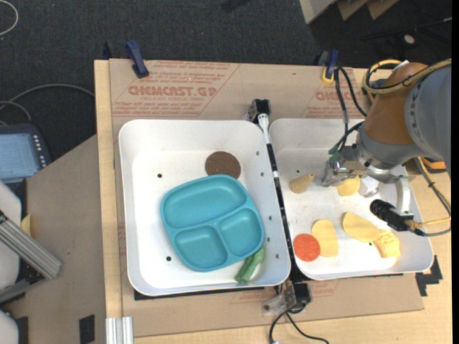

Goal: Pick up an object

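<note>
Grey metal marks your two-finger gripper (343, 172), low in the right-hand shallow white bin (287, 138) beneath the arm's orange band (387, 117); you cannot tell from this angle whether it has anything.

Just right of the gripper, touching or nearly so, you have a small pale yellow rounded piece (349, 186). A little to its left lies a tan wedge-shaped piece (301, 183), close but apart. Toward the camera from the gripper you see a flat yellow teardrop-shaped slab (361, 227), with a small yellow ridged block (388, 244) at its near right end. Left of those sit a yellow oval piece (325, 236) and a flat round red disc (308, 246), side by side and touching or almost touching. A black cylindrical part with a cable (391, 216) hangs off the arm to the gripper's near right.

Further left of the gripper, past the dividing wall, the left white bin (133, 192) holds a teal plastic plate with three compartments (211, 222). A brown round disc (223, 165) lies at the plate's far edge, and a green elongated vegetable-like piece (252, 265) lies at its near right corner.
</note>
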You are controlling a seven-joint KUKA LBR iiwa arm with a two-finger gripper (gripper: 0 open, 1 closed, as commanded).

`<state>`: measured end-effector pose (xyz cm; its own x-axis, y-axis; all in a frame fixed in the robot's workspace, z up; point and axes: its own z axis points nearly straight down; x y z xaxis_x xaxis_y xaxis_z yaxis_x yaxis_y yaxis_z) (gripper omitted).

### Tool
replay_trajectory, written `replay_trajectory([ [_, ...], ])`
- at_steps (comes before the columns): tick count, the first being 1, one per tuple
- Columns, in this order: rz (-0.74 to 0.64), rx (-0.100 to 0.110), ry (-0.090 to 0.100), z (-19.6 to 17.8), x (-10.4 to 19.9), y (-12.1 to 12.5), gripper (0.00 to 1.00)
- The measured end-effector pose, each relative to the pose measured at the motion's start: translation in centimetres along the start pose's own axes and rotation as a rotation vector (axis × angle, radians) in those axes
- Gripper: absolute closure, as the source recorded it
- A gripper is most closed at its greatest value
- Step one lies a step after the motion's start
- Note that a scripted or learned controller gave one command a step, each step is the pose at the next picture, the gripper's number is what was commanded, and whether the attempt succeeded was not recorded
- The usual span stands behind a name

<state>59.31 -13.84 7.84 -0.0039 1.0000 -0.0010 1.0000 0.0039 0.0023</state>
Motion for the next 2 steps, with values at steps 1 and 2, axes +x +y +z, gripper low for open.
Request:
replay_trajectory([
  [1,-0.009,-0.011,0.005,-11.4,11.1,1.1,1.00],
  [2,0.007,-0.004,0.002,-21.2,9.8,-10.3,1.00],
])
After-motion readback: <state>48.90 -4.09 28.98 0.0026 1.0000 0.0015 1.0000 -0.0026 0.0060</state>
